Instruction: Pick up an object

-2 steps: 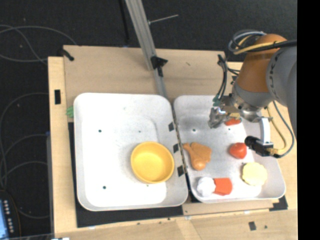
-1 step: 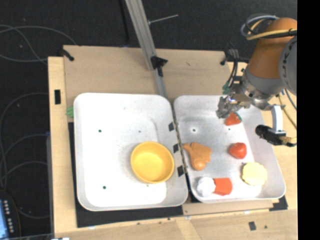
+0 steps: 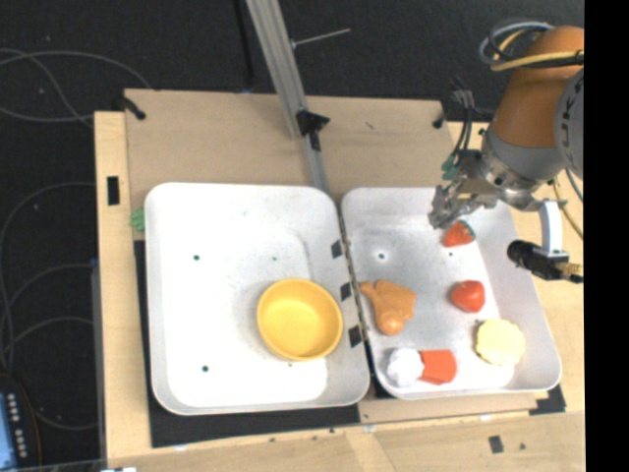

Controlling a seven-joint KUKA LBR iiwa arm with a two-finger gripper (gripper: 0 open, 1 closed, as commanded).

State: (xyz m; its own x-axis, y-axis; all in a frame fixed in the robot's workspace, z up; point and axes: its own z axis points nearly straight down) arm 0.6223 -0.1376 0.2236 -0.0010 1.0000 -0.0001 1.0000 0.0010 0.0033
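Observation:
My gripper point(image 3: 450, 207) hangs over the far part of the right bin point(image 3: 393, 219). It sits just above a small red piece with a green tip point(image 3: 458, 234), and I cannot tell whether it touches the piece. Nearer the front of the same bin lie a red rounded piece point(image 3: 468, 295), a tan-orange lumpy object point(image 3: 388, 304), a pale yellow round piece point(image 3: 499, 342), a white object point(image 3: 404, 364) and an orange-red block point(image 3: 439, 366).
A yellow bowl point(image 3: 299, 319) stands in the left bin point(image 3: 216, 234), near its front right. A slanted metal post point(image 3: 285, 67) rises behind the bins. A black fitting point(image 3: 536, 257) sticks out beside the right bin's right edge.

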